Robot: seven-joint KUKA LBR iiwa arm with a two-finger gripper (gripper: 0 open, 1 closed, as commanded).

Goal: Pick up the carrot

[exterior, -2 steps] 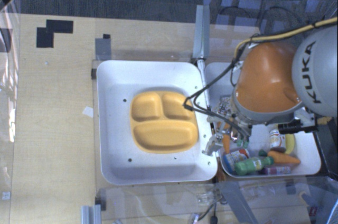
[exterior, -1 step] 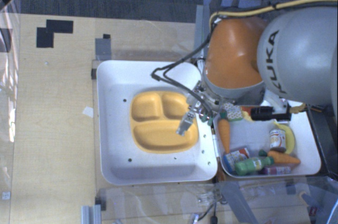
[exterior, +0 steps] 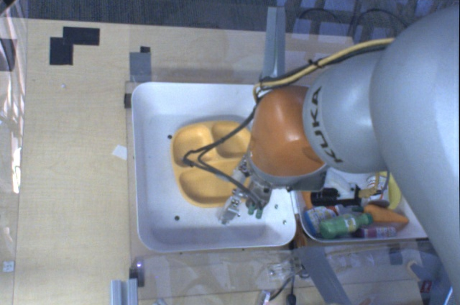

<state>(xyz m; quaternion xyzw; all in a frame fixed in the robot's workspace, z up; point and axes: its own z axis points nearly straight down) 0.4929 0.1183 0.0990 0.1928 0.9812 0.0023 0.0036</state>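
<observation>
The carrot (exterior: 386,215) is orange and lies in the right bin (exterior: 307,223), near that bin's front, partly under the arm's grey body. My gripper (exterior: 241,209) hangs over the left bin (exterior: 154,152), at the front edge of a yellow lumpy object (exterior: 205,163), well to the left of the carrot. Its fingers stand apart, open, with only white bin floor between them. The orange wrist band (exterior: 287,134) hides the left bin's right part.
Beside the carrot in the right bin lie a green bottle (exterior: 346,226), a yellow banana-like piece (exterior: 392,190) and some packets. The grey arm covers most of that bin. Cables run along the wrist.
</observation>
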